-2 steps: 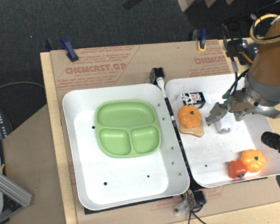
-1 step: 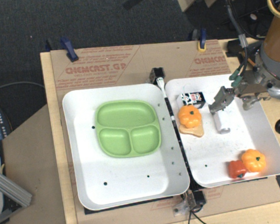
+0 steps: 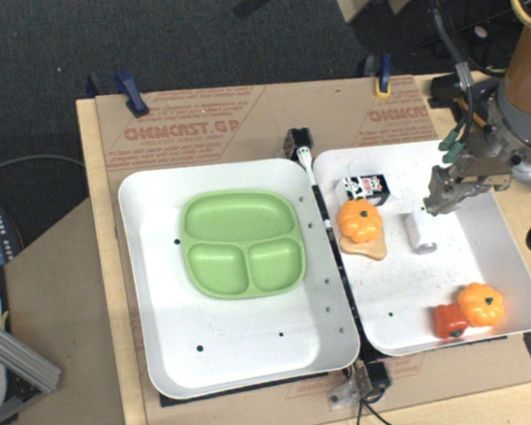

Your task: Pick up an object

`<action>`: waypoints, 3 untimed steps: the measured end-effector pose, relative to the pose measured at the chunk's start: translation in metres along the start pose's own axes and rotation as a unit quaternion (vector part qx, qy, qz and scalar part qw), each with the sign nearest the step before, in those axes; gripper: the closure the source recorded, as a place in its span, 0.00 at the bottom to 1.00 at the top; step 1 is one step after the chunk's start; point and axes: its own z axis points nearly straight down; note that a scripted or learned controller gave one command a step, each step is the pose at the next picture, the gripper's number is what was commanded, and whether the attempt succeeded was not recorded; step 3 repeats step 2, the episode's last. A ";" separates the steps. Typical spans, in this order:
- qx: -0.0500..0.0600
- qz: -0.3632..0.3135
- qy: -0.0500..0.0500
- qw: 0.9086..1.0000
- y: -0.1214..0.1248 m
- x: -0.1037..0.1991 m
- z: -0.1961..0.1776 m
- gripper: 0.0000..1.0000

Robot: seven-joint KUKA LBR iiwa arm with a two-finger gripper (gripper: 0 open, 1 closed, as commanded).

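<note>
- Overhead, the gripper (image 3: 437, 200) hangs above the upper part of the right bin (image 3: 497, 258), its arm reaching in from the right edge; whether it is open or closed cannot be told from this angle, and nothing is seen held in it.
- Just below and left of it lies a small grey cylinder (image 3: 419, 232), the nearest loose item and, by that closeness, the likeliest target of the pick.
- The cylinder rests flat on the bin floor, its long axis running nearly up-and-down in the view, its lower end tipped slightly right; a grasp across the short width looks the natural choice.
- Left of it, a small orange pumpkin (image 3: 360, 222) sits on a tan slice (image 3: 367, 248) near the dividing wall, with a black-and-white card (image 3: 366, 187) just above.
- Toward the bin's lower right corner, a second orange pumpkin (image 3: 482, 303) touches a red block (image 3: 448, 321), well apart from the gripper.
- Across the divide, the left bin (image 3: 166, 340) carries a green divided plate (image 3: 244, 242), lying flat with its three compartments facing up.
- Both bins sit side by side on a cardboard-covered bench (image 3: 190, 125), clamped at the far edge, seemingly to keep them from shifting.
</note>
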 end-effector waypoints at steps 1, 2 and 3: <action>-0.001 -0.002 0.001 1.000 0.000 0.062 -0.036 1.00; 0.000 -0.003 0.002 1.000 -0.001 0.133 -0.047 1.00; 0.000 -0.003 0.002 1.000 -0.001 0.133 -0.047 1.00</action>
